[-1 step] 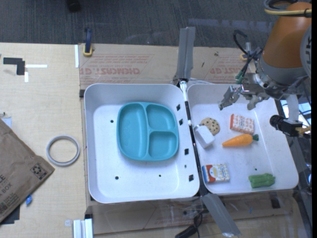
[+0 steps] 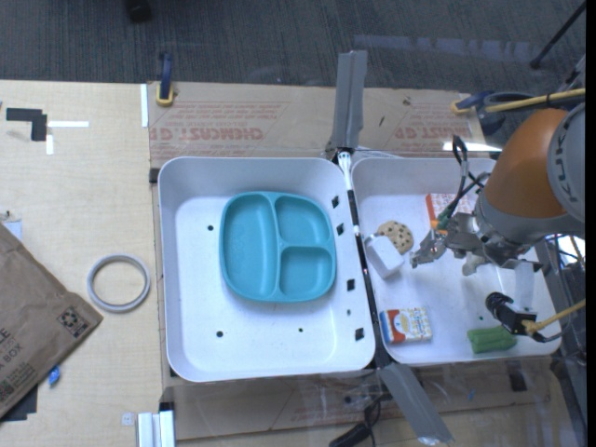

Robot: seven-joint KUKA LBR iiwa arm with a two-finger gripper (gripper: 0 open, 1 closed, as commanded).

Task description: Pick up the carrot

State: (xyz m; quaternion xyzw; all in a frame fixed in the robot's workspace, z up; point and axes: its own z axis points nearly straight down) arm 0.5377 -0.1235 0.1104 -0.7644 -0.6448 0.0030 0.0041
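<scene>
Robotics lab: taped bench [image 2: 74, 203], bins [image 2: 177, 268]

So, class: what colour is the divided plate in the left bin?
Turquoise blue plate, seen best in the overhead camera view.

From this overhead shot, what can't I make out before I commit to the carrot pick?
- Carrot: an orange strip in the right bin may be it; the arm covers most of it.
- Tool: too small and dark to read its finger state.
- Green item: partly crossed by a cable, identity unclear.
- Small carton: label too small to read.
</scene>
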